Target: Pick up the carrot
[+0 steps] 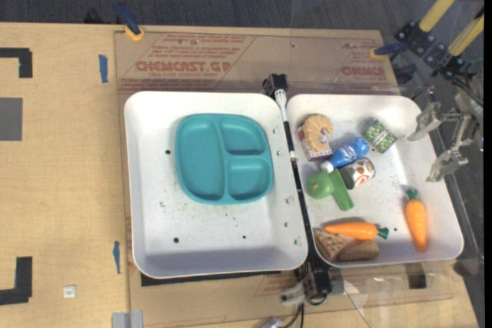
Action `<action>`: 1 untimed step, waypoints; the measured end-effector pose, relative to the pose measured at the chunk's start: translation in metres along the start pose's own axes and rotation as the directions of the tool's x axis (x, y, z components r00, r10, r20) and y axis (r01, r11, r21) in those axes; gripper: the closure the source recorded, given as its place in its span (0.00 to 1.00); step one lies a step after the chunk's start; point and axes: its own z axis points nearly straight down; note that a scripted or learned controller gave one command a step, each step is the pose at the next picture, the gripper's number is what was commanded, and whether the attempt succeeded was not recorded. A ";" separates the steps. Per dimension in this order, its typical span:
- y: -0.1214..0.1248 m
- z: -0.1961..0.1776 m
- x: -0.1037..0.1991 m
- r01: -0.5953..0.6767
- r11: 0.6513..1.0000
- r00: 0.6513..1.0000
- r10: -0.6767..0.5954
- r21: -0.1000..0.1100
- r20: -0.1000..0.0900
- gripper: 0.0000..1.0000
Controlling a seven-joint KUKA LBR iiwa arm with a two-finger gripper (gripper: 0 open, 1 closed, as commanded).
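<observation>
Camera view: right carrot [416, 223] lies lengthwise up-frame, greens farthest; fingers [425, 121] spread, empty.

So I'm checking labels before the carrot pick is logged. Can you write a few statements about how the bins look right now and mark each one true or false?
1. Two carrots lie in the right bin: one carrot near its right wall, another carrot near its front. True.
2. The teal divided plate sits in the right bin. False: it is in the left bin.
3. The gripper holds a carrot. False: both carrots lie on the bin floor, apart from it.
4. A green pepper lies near the middle of the right bin. True.
5. The carrot near the right wall rests on the teal plate. False: it lies on the bin floor.
</observation>
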 end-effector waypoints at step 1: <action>0.023 -0.103 0.074 0.144 0.990 0.990 -0.144 0.005 0.011 0.00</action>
